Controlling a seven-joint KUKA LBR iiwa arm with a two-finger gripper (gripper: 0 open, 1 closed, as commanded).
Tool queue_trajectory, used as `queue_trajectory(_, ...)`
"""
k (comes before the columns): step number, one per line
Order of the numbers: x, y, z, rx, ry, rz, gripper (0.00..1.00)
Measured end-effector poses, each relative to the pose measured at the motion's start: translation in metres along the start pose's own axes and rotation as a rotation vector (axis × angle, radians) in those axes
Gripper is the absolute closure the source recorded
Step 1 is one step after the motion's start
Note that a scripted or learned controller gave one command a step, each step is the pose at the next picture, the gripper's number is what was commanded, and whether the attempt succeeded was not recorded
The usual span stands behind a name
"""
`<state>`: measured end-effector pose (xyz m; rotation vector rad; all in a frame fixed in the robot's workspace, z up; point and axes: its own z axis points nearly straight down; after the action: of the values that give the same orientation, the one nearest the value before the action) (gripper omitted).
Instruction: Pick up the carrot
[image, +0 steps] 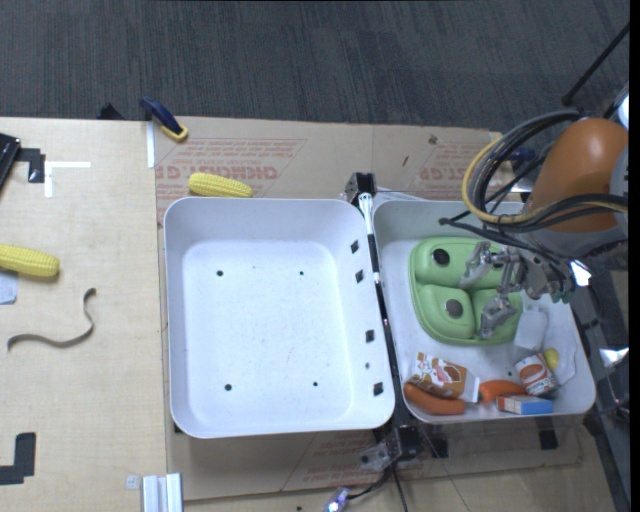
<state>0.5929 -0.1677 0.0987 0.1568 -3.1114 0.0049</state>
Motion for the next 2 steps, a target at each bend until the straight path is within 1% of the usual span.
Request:
queue_trajectory(1,0.092,0.037,0.005,0.001,-0.039,0.077,0.00)
queue_trajectory(2,0.024,-0.025,0.005,-0.032,-0.026,0.246,0.00)
